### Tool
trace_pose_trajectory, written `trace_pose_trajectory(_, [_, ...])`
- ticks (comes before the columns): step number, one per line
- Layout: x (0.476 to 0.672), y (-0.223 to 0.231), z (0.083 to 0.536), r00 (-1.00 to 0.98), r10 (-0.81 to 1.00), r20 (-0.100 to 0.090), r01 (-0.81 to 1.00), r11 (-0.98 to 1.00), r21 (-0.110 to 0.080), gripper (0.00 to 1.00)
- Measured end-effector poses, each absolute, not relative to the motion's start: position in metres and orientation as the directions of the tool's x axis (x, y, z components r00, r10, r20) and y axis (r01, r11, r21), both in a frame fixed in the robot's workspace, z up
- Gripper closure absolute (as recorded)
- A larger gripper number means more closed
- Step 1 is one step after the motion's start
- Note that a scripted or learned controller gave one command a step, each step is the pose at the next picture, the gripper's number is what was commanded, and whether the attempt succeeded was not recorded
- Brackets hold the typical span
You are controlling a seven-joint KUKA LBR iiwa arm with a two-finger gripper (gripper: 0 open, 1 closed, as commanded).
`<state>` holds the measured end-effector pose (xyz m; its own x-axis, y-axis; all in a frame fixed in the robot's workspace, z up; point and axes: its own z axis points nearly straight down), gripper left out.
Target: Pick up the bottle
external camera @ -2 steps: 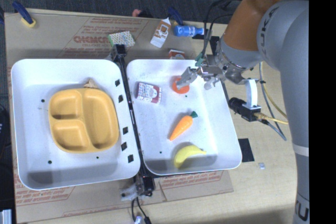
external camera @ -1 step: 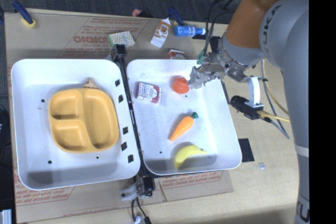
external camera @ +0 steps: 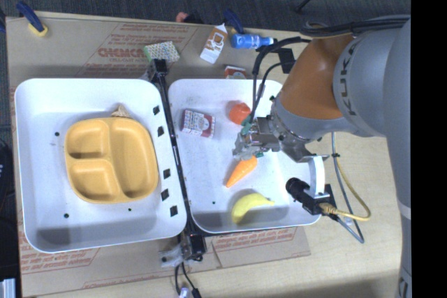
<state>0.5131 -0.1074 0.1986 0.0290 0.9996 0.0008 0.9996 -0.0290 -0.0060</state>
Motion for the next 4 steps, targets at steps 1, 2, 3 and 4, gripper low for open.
trace_pose_trajectory(1, [0.476, -0.211, 0.247, 0.07, 0.998, 0.0, 0.998, -0.07, -0.002, 1.0])
trace_pose_trajectory(2, [0.476, -0.189, 0.221, -0.09, 0.996, 0.002, 0.996, 0.09, -0.003, 1.0])
trace_pose_trajectory(3, [0.476, -0.211, 0.205, -0.136, 0.991, 0.003, 0.991, 0.136, -0.004, 1.0])
trace_pose_trajectory(4, [0.476, -0.211, 0.213, 0.069, 0.998, -0.001, 0.998, -0.069, -0.002, 1.0])
